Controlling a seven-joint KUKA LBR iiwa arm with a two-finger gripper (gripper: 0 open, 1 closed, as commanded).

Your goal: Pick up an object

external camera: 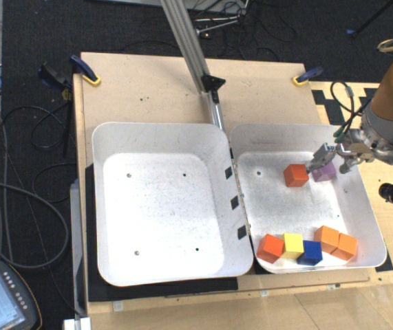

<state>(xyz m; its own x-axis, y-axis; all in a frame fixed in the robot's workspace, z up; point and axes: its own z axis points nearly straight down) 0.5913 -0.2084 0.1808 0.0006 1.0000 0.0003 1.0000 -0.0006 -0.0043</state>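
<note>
My gripper [330, 166] hangs low over the upper right part of the right bin [361, 205], coming in from the right edge. Its two fingers stand apart, so it is open. A small purple block [325, 173] lies on the bin floor between and just below the fingertips. I cannot tell if they touch it. A red-orange cube [296, 175] rests just left of the purple block, beside the left finger [318, 159].
Along the right bin's front wall sit an orange cube [271, 247], a yellow cube [293, 243], a blue cube [311, 252] and two more orange cubes [338, 242]. The left bin [107, 184] adjoins it. A metal pole [189, 40] slants above the divide.
</note>
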